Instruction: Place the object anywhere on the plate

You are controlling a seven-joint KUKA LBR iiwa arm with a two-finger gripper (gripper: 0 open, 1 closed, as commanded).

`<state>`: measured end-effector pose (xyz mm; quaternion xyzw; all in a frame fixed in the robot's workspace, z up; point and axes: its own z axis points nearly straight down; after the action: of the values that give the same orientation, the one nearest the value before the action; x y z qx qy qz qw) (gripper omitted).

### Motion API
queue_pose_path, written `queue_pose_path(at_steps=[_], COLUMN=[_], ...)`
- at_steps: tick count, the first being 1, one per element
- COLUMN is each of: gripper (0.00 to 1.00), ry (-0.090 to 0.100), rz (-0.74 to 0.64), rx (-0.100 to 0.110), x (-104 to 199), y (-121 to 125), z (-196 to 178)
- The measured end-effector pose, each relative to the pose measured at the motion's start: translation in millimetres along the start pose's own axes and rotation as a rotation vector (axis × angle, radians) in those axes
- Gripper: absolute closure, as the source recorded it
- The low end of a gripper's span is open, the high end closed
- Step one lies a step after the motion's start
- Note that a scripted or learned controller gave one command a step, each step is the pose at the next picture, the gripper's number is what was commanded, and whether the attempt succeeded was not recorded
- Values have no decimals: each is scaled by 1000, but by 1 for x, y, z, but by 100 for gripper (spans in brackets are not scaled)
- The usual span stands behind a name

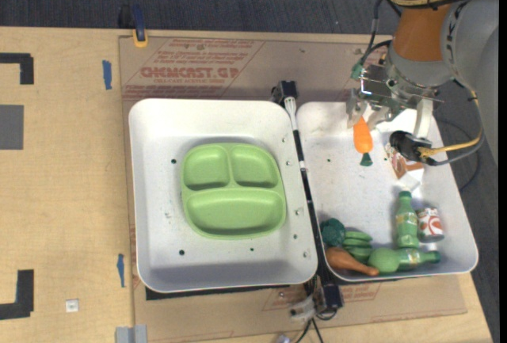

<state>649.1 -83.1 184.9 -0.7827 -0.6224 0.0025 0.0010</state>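
Observation:
A green plate (234,189) with three compartments lies in the left bin (158,127). My gripper (368,118) hangs over the back part of the right bin (333,143), to the right of the plate. It is shut on a small orange toy carrot (362,136). The carrot hangs downward from between the fingers, with its dark green tip (366,160) at the bottom. The carrot is well apart from the plate, across the rim between the bins.
Several toys crowd the front of the right bin: an upright green bottle (406,219), a red and white can (430,223), a lying green bottle (404,259), an orange carrot (348,261) and a dark green vegetable (333,232). A small brown packet (404,166) lies near the gripper.

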Motion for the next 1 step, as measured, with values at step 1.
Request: queue_pose_path(at_steps=[1], gripper=[100], ry=[5], rz=[20], rx=[2], x=[55], y=[-53], z=[-1])
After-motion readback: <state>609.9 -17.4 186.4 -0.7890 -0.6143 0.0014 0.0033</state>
